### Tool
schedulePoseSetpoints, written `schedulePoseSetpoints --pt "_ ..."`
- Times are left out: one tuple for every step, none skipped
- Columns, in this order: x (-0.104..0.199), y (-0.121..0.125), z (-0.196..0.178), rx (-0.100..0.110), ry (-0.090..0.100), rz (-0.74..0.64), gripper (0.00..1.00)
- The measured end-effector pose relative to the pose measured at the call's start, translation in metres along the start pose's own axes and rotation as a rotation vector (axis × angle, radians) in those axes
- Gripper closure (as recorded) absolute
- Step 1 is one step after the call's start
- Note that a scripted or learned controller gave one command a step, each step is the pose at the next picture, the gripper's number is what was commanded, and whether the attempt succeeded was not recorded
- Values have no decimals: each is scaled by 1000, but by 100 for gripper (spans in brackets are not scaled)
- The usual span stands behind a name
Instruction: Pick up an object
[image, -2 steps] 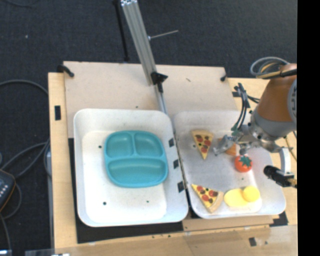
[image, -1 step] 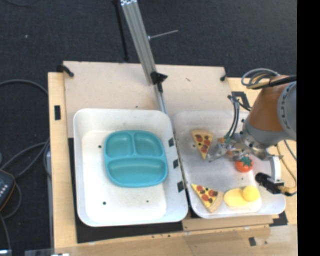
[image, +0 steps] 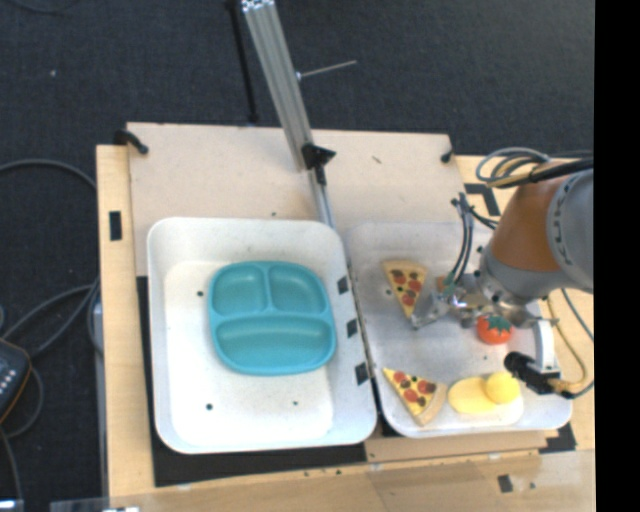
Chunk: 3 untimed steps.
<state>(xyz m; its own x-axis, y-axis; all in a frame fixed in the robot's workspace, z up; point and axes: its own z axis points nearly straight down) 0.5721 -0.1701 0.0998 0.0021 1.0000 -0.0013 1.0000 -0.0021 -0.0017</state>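
Note:
The right bin (image: 395, 243) holds a toy pizza slice (image: 405, 283) near its left wall and a second pizza slice (image: 414, 389) at its front. A red tomato-like toy (image: 493, 329) and a yellow toy fruit (image: 485, 393) lie toward its right side. My gripper (image: 434, 308) is low inside this bin, just right of and slightly below the upper pizza slice, with the tomato close behind it under the wrist. Nothing visibly hangs from the gripper.
The left bin (image: 165, 300) carries a teal divided plate (image: 271, 317). A slanted aluminium post (image: 288, 90) comes down from the top to the gap between the bins. Cables trail around the arm's orange band (image: 520, 235) on the right.

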Motion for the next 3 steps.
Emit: schedulePoseSetpoints --pt "-1 1 -13 -5 -1 5 100" --pt "-9 11 -65 -8 -2 -4 100" --pt "-2 8 -122 -9 -1 -5 100"
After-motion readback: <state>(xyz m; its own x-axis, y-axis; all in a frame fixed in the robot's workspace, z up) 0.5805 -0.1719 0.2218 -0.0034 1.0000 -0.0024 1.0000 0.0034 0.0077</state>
